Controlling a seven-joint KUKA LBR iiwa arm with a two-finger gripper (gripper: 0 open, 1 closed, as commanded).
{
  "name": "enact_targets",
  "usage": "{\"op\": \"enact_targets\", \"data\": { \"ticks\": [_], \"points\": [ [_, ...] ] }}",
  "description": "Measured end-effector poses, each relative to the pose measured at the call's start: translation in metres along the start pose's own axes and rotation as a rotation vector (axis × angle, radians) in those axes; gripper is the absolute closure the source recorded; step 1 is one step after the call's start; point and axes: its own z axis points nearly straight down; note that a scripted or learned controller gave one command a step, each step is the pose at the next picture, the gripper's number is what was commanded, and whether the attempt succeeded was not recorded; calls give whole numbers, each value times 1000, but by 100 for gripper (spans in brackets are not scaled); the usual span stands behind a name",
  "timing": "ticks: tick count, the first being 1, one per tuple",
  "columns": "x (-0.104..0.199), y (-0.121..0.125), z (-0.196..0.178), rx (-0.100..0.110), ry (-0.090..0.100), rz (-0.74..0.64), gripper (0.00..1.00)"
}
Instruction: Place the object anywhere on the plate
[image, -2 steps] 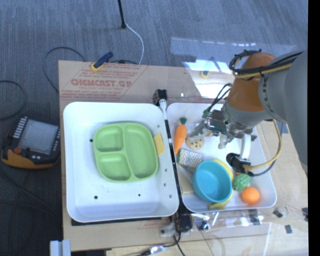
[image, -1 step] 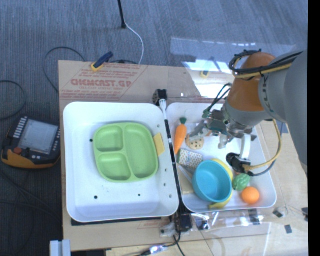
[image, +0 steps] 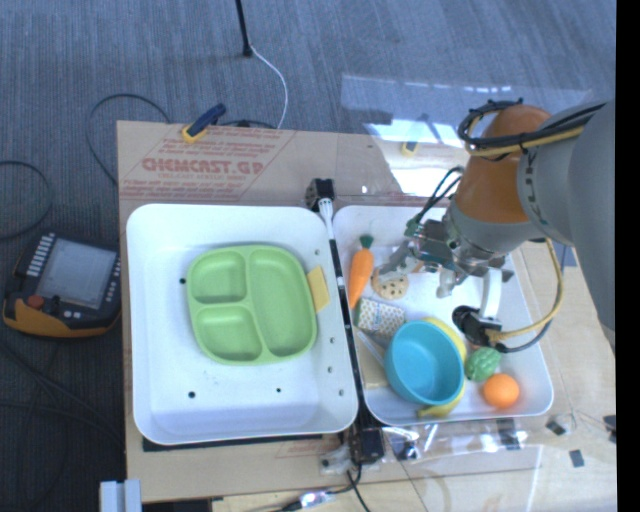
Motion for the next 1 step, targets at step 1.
{"op": "enact_targets", "data": {
  "ticks": [1],
  "points": [
    [0,0,0,0,0,0,0]
  ]
}}
